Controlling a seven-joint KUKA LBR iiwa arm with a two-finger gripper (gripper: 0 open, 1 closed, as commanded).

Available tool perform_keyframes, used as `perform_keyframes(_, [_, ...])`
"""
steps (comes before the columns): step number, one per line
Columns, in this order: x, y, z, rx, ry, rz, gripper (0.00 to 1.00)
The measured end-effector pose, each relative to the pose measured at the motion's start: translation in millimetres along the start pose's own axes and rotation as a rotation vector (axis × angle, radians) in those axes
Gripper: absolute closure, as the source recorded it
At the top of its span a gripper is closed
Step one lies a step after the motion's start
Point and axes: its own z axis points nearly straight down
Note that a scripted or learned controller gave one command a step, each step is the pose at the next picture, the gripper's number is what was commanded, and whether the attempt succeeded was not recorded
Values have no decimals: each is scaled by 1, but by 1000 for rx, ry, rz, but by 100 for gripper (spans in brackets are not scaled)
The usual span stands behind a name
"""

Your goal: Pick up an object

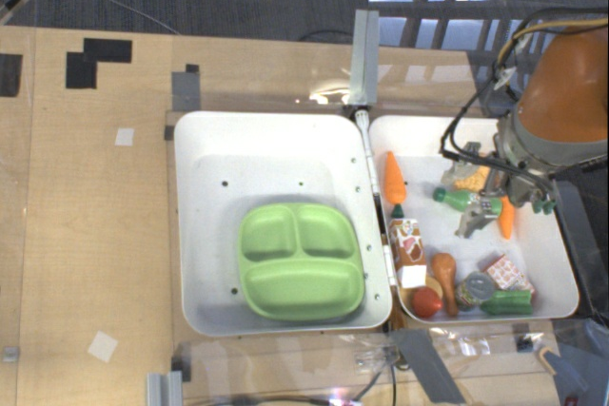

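My gripper hangs over the middle of the right bin, below the arm's orange band. Right beside it on the left lies a green bottle, whose right end reaches under the gripper. A small orange piece lies just to the gripper's right, and a yellow item sits just behind it. An orange carrot lies at the bin's left wall. I cannot tell whether anything is held.
Along the right bin's front lie a printed carton, a white cube, a red tomato, a brown drumstick, a silver can, a green vegetable and a pink box. The left bin holds a green divided plate.
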Motion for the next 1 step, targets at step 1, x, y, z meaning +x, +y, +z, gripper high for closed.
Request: perform_keyframes(1, [-47,-7,76,-1,1,-241,0])
